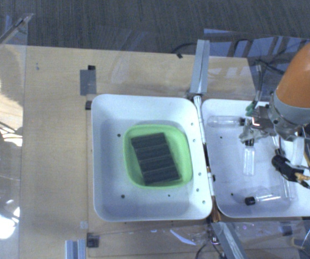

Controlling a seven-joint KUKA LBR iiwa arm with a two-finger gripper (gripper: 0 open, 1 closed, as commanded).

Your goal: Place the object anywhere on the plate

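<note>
Camera view puts the dark grey ridged rectangular block [154, 158] flat on the square lime-green plastic plate [184, 144] in the left shallow white bin [103, 161], well apart from the claw [250, 135], which hangs over the right shallow white bin [228, 193]; whether it is apart or together I cannot tell. Judging from this, little can go wrong unless the arm swings back and knocks the block off the plate. Clear plastic tubes [249, 162] lie in the right bin, both bins sit on a pale wooden table [47, 161], with dark carpet [117, 9] beyond
</note>
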